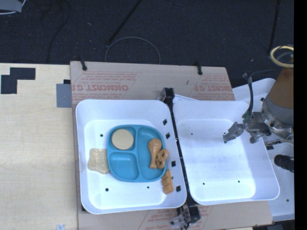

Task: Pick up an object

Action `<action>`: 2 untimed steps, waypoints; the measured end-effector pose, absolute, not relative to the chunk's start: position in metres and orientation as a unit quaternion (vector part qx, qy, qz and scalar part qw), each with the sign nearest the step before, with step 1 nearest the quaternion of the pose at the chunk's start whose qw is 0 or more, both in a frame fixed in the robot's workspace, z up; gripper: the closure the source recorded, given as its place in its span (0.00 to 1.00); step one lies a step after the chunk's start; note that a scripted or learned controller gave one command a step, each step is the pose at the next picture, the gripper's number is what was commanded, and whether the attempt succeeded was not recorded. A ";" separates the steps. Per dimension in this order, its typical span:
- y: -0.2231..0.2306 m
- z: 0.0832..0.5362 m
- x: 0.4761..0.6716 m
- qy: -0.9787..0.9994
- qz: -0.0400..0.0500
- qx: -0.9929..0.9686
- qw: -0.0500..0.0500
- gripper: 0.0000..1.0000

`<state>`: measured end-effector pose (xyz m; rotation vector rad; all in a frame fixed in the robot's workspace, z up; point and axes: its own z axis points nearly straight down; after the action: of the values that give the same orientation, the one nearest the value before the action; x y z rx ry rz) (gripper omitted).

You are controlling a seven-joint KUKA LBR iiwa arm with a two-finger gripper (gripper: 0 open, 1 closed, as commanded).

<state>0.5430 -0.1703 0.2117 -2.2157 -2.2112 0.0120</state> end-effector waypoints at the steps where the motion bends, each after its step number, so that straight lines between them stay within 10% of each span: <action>1: -0.171 0.218 0.546 -0.707 0.001 -0.707 0.000 0.00; 2: -0.168 0.174 0.545 -0.707 0.002 -0.707 0.003 0.00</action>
<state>0.5449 -0.1682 0.1744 -2.2168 -2.2172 0.0055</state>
